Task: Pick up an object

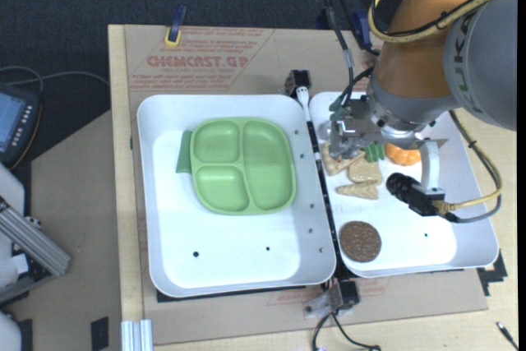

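Note:
My gripper (349, 140) hangs low over the upper left part of the right bin (460, 247), under the orange wrist band. Directly below and around it lie several small food-like items: tan biscuit-shaped pieces (359, 173), a flatter tan piece (358, 191), a green piece (376, 150) and an orange piece (403, 154). A round brown cookie (360, 240) rests apart, near the bin's front left. The arm's bulk hides the fingertips and part of the pile.
The left bin (164, 242) holds a green three-compartment plate (242, 165) in its upper middle. A black cable with a yellow hose (427, 201) trails across the right bin. Cardboard lies under both bins.

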`<state>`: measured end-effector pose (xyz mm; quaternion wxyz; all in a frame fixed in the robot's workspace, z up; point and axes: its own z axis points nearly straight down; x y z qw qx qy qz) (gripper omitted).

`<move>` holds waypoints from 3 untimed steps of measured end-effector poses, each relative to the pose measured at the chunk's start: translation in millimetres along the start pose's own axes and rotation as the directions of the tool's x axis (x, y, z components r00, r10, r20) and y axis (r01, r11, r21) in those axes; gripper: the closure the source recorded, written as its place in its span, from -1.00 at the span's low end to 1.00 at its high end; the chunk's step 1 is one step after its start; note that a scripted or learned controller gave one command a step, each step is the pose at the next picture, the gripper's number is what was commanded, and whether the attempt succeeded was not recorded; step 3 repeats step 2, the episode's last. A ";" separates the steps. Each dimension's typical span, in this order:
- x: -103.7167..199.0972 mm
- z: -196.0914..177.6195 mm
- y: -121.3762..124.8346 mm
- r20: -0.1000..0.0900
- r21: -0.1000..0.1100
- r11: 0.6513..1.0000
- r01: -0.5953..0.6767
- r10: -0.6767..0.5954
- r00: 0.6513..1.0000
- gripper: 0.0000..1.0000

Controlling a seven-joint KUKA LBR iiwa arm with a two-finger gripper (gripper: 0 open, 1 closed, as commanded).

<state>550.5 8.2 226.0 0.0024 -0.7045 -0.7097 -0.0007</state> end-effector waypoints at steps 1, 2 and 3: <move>2.0 8.5 3.6 0.004 0.002 1.000 -0.007 0.007 1.000 1.00; 14.0 -7.0 10.8 0.004 -0.005 1.000 -0.005 0.005 1.000 1.00; 14.0 -7.0 10.8 0.004 -0.005 1.000 -0.005 0.005 1.000 1.00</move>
